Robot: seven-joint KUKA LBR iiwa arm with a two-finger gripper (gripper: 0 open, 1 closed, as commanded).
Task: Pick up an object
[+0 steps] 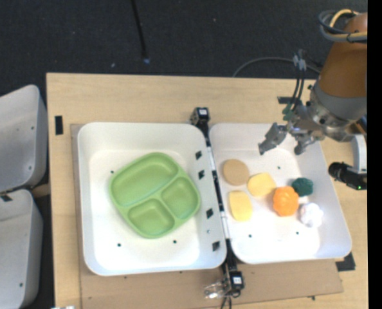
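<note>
Wooden bench (133, 95), end effector (286, 141) splayed apart, gripping nothing, tan disc (235, 171) below-left.

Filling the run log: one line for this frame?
phase: approach | pincer: open, above right bin, holding nothing | items in right bin: tan disc, orange ball | left bin: green tray

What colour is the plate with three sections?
Light green. The divided plate shows in the camera view, in the left bin.

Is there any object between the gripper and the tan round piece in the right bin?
Nothing visible. The gripper, open, hangs over the right bin's far side, and only bare white floor lies between it and the tan piece. The other items lie nearer the front.
</note>
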